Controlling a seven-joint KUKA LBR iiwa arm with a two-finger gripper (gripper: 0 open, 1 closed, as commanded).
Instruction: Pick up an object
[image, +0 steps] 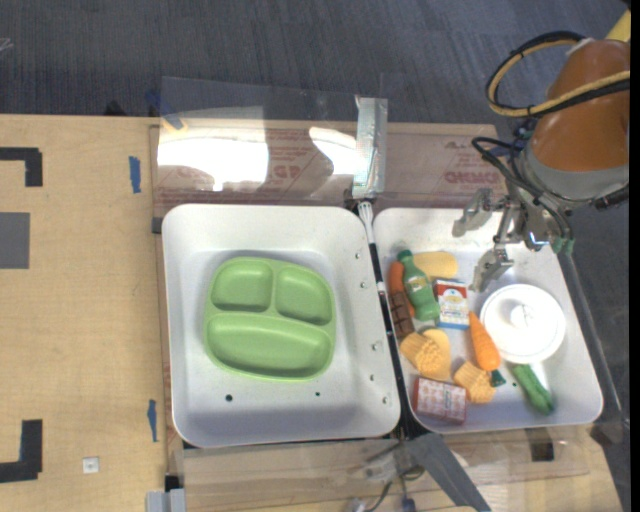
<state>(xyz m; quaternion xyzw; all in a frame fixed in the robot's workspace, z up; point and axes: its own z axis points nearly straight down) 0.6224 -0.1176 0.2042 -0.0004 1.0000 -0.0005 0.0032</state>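
The right bin (585, 340) holds several toy foods. Among them are a green bottle (419, 296), a pale yellow piece (436, 263), a red and white carton (453, 301), a carrot (484, 342), a white bowl (523, 322), a green cucumber (533, 388), a red can (440, 398), yellow crinkled pieces (428, 350) and a brown bar (400, 308). My gripper (484, 243) hangs over the bin's back part, just right of the yellow piece and behind the bowl. Its fingers (491, 268) stand open with nothing between them.
The left bin (190, 240) holds a green divided tray (270, 317). A shiny clear panel (260, 150) and a metal post (369, 150) stand behind the bins. Bare wooden bench (70, 300) lies to the left.
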